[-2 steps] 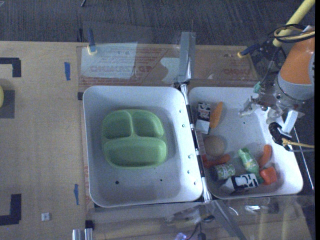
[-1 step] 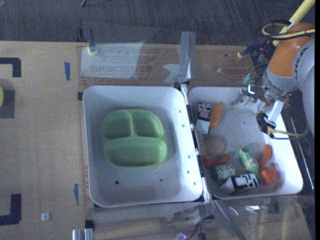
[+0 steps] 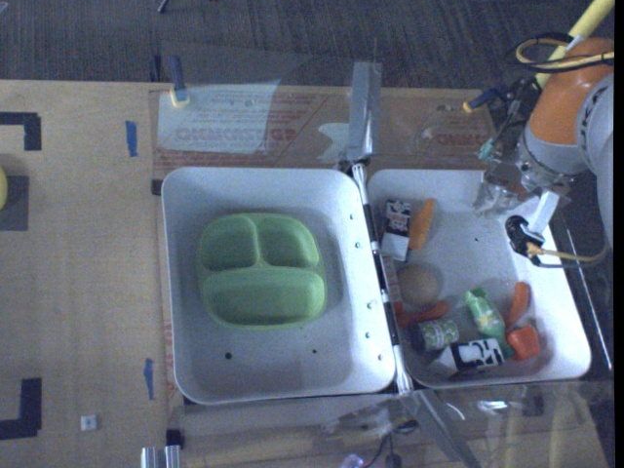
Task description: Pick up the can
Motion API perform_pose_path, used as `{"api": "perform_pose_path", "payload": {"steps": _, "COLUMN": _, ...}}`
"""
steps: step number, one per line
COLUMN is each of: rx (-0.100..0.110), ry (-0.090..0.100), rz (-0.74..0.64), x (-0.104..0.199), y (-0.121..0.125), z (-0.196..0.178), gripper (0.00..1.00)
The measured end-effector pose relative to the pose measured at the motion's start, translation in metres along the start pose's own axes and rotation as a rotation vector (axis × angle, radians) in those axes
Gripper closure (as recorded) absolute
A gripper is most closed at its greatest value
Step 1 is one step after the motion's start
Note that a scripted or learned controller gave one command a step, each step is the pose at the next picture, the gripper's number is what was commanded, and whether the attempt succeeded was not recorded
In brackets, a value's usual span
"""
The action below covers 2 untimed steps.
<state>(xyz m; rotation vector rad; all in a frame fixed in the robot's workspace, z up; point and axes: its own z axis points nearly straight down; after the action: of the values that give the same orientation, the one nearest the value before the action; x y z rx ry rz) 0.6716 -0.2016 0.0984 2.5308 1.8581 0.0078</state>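
A wooden bench (image 3: 78,291) carries two white bins. The left bin (image 3: 185,359) holds a green tray (image 3: 261,268). In the right bin (image 3: 570,354), the can (image 3: 435,334) lies on its side near the front, crowded by toys. The gripper (image 3: 497,195) hovers at the far edge — it cannot be told whether it is open. It would do best to descend squarely across the can's width.

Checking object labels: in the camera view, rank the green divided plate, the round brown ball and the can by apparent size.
1. green divided plate
2. and 3. unsure: the round brown ball and the can look alike in size.
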Motion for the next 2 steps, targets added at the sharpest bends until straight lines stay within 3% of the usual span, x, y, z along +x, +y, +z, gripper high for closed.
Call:
{"api": "perform_pose_path", "payload": {"steps": 1, "rx": -0.001, "ry": -0.003, "rz": -0.239, "x": 0.067, "y": -0.024, "z": -0.116, "gripper": 1.0}}
{"api": "perform_pose_path", "payload": {"steps": 2, "rx": -0.002, "ry": -0.004, "rz": -0.742, "x": 0.064, "y": -0.023, "z": -0.17, "gripper": 1.0}}
